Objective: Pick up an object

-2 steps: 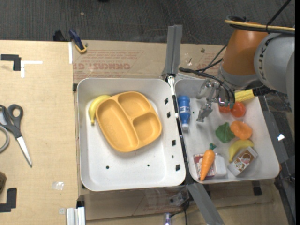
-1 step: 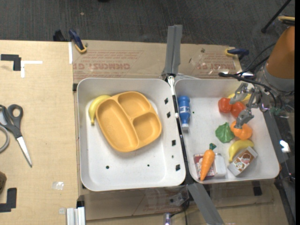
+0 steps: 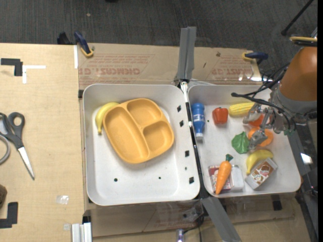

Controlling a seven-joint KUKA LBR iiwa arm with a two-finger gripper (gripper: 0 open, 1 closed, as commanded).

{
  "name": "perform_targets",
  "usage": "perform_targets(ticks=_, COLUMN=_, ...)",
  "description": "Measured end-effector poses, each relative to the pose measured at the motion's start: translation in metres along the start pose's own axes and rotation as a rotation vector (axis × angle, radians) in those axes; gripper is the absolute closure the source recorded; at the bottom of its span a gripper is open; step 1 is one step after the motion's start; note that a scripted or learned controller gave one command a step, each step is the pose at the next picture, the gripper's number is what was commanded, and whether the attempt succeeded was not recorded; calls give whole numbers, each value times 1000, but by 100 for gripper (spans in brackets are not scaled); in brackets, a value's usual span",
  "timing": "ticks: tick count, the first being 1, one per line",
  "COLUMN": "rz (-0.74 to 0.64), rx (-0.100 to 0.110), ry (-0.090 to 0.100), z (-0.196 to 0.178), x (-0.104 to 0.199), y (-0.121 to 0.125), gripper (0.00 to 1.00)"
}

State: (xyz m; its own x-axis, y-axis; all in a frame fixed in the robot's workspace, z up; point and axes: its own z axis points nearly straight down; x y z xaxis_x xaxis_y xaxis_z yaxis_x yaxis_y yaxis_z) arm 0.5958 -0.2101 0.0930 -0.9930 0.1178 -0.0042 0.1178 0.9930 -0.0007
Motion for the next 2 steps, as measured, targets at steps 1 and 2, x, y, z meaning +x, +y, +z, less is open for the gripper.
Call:
perform_targets(ticks=1, rz=-4, rx=-1, ry=-4, z=-11, x=-2, y=2, gripper=100)
perform_targets(ticks=2, rz=-4, rx=0, ry=-5, z=-11, x=-2, y=2, gripper=0)
